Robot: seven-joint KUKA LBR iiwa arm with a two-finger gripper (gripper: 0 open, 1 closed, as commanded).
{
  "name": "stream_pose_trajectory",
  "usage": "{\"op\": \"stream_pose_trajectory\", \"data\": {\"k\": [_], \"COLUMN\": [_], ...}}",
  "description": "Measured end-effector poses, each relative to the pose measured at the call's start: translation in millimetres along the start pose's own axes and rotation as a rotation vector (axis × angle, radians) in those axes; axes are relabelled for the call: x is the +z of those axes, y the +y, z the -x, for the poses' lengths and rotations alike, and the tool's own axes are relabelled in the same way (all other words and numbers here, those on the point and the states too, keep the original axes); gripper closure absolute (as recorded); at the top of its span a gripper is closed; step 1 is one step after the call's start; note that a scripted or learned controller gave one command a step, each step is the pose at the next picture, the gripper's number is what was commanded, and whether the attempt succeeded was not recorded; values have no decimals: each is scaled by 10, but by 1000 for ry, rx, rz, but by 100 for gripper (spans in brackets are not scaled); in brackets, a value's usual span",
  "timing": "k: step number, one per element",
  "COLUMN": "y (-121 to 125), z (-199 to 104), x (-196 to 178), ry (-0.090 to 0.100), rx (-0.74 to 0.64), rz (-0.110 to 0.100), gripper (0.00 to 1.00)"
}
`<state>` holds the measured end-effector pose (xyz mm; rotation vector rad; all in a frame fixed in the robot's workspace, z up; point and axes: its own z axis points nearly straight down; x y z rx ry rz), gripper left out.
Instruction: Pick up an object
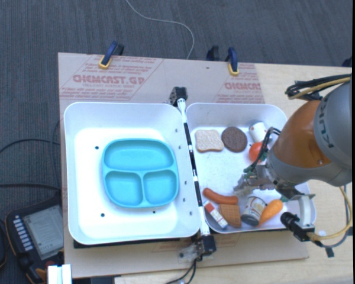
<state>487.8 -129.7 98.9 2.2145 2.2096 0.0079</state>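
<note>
Right-hand white bin [196,185], contents crowded toward the near edge: long orange-red sausage [220,196], small tin can with pale label [252,210], orange carrot-shaped piece [271,209], brown wedge [229,215], red-and-white packet [216,214]. Farther back: tan bread slice [208,140], dark brown round patty [234,139], red tomato-like ball [256,151], small white object [257,128]. Grey two-finger gripper [247,182] is low over the bin floor just above the sausage and can; whether it is spread or closed cannot be told, nor any item confirmed in it. Risk, judged: tight packing could make it nudge neighbours or close on two items, or slip off the rounded can. Left-hand white bin [77,158] holds a light blue divided plate [140,171], well apart.
</note>
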Motion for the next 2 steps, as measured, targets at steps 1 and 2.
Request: {"op": "stream_pose_trajectory", "data": {"k": [1,2], "y": [-2,3], "z": [-1,-1], "x": [2,-94], "ry": [0,0], "rx": [0,0], "rz": [-1,-1], "gripper": [0,100]}}
